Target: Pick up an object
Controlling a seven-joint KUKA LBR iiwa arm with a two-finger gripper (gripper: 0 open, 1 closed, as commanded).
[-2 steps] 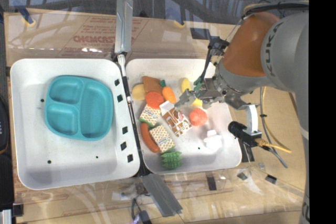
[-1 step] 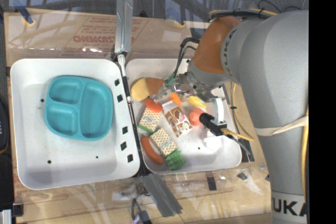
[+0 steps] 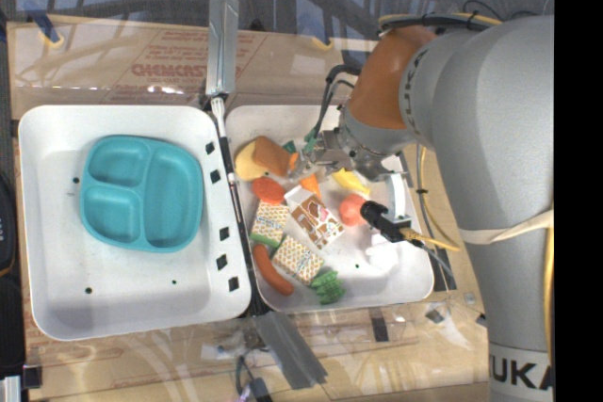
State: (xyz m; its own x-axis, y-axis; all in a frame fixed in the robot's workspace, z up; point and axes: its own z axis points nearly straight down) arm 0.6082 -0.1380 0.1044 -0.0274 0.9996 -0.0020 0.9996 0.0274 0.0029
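Gripper (image 3: 325, 151) low in right bin (image 3: 415, 282), centre-right of frame, above toy-food pile (image 3: 297, 235); finger state not discernible. Best approach, by judgement: descend vertically on an isolated item, e.g. red ball (image 3: 350, 209), avoiding bin wall. Legible: "KUKA" on arm (image 3: 490, 155), lower right; "CHEMCAST" on board (image 3: 170, 69), upper left.

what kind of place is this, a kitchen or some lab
Most likely a robotics lab bench, not a kitchen. A grey KUKA arm with an orange band reaches over two shallow white bins; one holds a teal divided plastic tray, the other a pile of toy food.
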